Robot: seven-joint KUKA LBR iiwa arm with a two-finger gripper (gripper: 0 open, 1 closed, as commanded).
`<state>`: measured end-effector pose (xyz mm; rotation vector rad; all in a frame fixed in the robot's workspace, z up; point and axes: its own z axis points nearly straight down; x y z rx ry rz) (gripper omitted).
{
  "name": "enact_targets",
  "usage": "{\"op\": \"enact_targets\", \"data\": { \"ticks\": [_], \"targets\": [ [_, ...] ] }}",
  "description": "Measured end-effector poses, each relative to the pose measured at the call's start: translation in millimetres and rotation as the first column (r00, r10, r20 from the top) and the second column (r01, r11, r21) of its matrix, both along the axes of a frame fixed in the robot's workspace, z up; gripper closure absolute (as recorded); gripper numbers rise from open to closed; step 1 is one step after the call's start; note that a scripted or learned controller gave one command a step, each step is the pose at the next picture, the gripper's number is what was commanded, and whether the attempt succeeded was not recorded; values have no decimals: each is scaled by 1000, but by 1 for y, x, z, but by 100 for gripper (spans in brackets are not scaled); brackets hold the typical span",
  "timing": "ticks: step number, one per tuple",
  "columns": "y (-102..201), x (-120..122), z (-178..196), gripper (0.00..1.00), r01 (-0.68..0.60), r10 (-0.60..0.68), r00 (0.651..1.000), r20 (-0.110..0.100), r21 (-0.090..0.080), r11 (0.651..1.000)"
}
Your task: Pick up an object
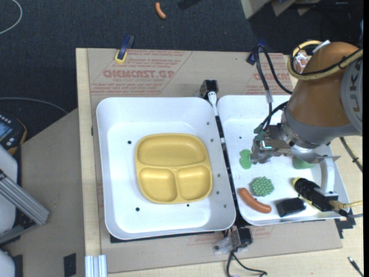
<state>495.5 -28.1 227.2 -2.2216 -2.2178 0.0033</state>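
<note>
Tool point(262, 149) hangs low over the right bin point(233, 109), toward the bin's 9 o'clock side. We cannot tell whether it is apart or together, as the arm's bulk hides that from us. We see nothing held.

Nearest candidate for the pick is a small green piece point(246, 159). It lies on the bin floor just beside the tool at its 8 o'clock, near the wall shared with the left bin point(109, 149). A bumpy green ball point(262, 186) lies at the tool's 6 o'clock, and a sausage point(254, 201) lies beyond it toward 7 o'clock.

Risks, as we judge them:
- The green piece sits off to the tool's side, not under it. A straight descent likely closes on air, or clips the edge and flicks the piece toward the wall.
- The piece is close to that wall, so shifting toward 9 o'clock may strike the rim.
- The ball looks round. Squeezed off-centre, it probably rolls, perhaps into the sausage.
- Ball and sausage lie near each other, so a grab there may nudge both and take neither.
- The yellow plate point(173, 167) in the left bin is well apart and no concern.
</note>
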Motion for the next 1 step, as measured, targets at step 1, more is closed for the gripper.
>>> {"op": "enact_targets", "data": {
  "ticks": [1],
  "targets": [
    [4, -5, -11, 100, -1, 1, 1000, -1, 1, 1000]
  ]
}}
